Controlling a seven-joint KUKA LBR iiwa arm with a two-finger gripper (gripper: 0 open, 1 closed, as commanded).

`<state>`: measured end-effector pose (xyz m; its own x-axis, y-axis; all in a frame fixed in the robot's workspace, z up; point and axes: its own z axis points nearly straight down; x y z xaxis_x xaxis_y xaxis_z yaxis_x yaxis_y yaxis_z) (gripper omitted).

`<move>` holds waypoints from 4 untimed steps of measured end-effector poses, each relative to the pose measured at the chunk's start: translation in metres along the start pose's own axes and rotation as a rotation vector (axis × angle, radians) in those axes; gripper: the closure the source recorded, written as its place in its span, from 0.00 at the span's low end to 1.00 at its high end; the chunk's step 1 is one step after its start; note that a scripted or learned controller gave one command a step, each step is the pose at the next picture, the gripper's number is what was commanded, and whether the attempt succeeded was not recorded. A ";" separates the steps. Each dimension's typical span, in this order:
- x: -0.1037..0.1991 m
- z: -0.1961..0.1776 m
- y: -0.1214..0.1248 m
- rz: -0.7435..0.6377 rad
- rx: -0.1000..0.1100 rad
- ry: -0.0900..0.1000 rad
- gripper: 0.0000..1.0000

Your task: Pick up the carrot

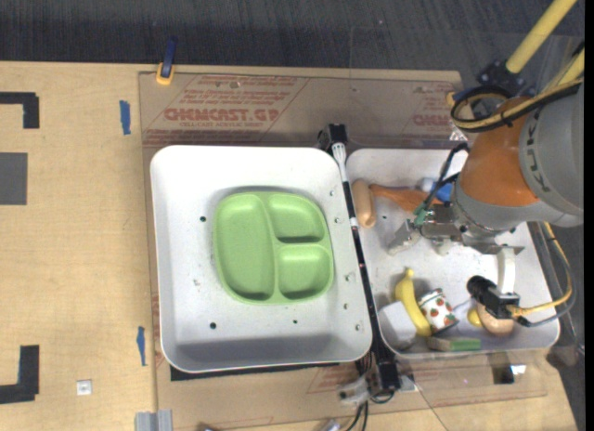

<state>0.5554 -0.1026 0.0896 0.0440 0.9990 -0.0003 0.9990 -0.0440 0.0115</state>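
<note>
In the right bin [534, 276], the arm's gripper [419, 225] hangs just below the orange carrot [401, 198] lying near the bin's far wall, though whether its jaws are spread cannot be told.

You can read red lettering on the cardboard sheet [232, 104] lying under the bins on the worktop: it looks like "CHEMCAST GP", with a smaller line above it too fine to make out. At the sheet's right end more red print is partly hidden.
</note>
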 end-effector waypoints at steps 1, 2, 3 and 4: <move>0.007 0.002 0.072 -0.059 0.001 -0.003 0.00; 0.004 -0.012 0.074 -0.063 -0.007 -0.011 1.00; -0.025 -0.001 0.013 -0.221 -0.002 -0.002 1.00; 0.043 -0.100 0.052 -0.223 0.000 0.002 1.00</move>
<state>0.6080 -0.0617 0.1898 -0.1778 0.9841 -0.0010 0.9840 0.1778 0.0117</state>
